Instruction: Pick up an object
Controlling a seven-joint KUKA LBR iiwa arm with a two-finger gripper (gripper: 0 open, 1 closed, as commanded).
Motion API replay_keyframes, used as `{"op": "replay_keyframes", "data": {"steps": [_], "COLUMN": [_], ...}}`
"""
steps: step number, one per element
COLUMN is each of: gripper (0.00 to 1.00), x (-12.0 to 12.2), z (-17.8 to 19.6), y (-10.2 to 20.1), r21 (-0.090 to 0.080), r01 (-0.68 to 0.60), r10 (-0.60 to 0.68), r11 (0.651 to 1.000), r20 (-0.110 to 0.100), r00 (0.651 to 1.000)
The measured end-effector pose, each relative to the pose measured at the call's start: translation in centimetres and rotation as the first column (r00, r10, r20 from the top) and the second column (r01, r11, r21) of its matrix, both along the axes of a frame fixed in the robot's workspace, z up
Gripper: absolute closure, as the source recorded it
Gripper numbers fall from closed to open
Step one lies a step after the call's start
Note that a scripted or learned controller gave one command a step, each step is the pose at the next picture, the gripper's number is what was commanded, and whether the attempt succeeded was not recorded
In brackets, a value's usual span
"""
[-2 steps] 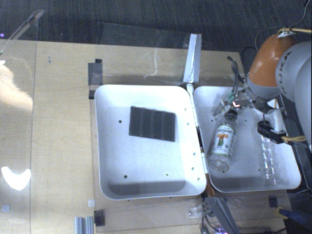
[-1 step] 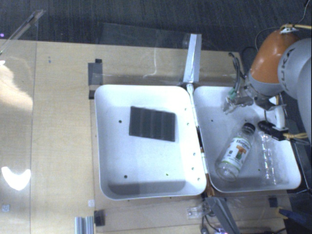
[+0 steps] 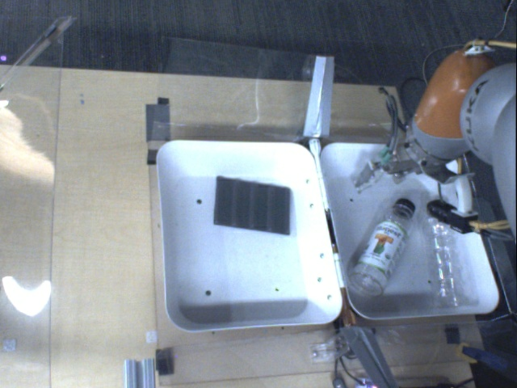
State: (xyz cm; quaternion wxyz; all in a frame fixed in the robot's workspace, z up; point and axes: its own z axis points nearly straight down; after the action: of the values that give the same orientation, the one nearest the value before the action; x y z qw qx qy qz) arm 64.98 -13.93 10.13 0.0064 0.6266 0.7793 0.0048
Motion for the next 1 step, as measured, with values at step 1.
{"op": "replay_keyframes", "data": {"steps": [1], "gripper": [0.00], "x": [-6.93], "z": [-1.23], "y": [-2.98], "r21": [-0.003], "r01": [-0.118], "r10": [0.118], "r11": [0.993], "r20": [-0.006], "r00": [0.993]}}
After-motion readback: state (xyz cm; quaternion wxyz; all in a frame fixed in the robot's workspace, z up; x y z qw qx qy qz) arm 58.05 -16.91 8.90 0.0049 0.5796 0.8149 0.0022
